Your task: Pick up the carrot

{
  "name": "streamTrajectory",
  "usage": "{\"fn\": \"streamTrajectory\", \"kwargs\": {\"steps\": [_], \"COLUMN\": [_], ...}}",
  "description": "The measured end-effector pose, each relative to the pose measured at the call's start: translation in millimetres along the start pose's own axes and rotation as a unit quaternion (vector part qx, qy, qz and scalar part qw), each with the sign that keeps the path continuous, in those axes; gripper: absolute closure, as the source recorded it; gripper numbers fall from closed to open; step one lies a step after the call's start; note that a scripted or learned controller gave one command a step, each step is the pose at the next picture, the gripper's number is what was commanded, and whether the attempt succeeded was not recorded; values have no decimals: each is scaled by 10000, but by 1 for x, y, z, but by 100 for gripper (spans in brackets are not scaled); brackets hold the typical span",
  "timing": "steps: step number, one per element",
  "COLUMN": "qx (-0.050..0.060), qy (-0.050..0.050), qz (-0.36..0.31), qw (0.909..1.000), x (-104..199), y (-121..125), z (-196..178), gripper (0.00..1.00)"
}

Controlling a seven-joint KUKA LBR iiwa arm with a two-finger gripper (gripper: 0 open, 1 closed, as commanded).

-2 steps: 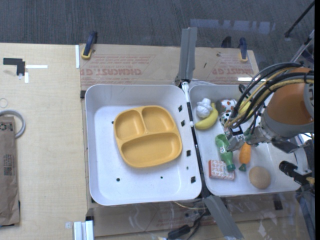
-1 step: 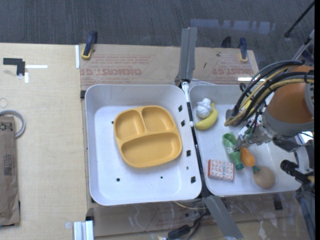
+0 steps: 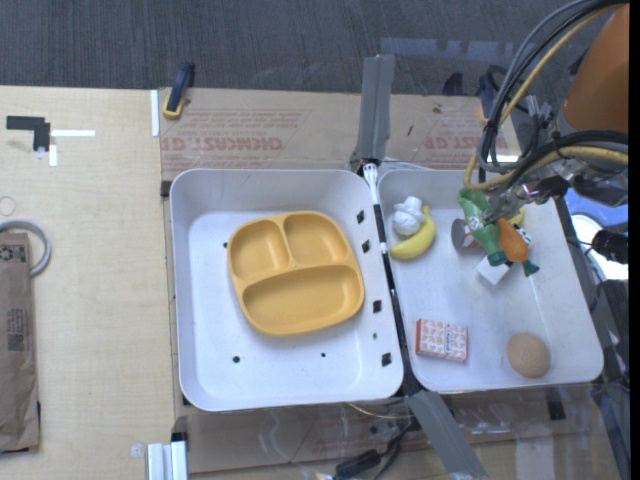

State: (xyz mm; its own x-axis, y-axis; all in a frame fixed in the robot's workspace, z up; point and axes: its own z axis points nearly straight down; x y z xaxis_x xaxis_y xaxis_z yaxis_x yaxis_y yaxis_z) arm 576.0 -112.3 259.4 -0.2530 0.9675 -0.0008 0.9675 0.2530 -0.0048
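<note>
The carrot point(image 3: 513, 241) is a small orange toy with green leaves. It lies in the right bin point(image 3: 560, 298), near the back right, and its leafy end points to the back left. My gripper point(image 3: 494, 250) comes in from the upper right under a bundle of cables and sits right at the carrot, overlapping it. Wrist hardware and cables hide part of the carrot. A small white piece point(image 3: 492, 272) shows just below it. I cannot tell whether the carrot rests on the bin floor or is off it.
A yellow banana point(image 3: 418, 241) and a white lump point(image 3: 407, 213) lie at the right bin's back left. A small red box point(image 3: 441, 339) and a tan ball point(image 3: 528, 355) sit near its front. The left bin point(image 3: 200, 298) holds a yellow divided plate point(image 3: 296, 271).
</note>
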Motion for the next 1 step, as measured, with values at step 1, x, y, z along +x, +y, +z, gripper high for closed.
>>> {"fn": "streamTrajectory", "kwargs": {"steps": [1], "qx": [4], "qy": [3], "qz": [-79], "qw": [10000], "x": [-61], "y": [-42], "z": [10], "gripper": [100]}}
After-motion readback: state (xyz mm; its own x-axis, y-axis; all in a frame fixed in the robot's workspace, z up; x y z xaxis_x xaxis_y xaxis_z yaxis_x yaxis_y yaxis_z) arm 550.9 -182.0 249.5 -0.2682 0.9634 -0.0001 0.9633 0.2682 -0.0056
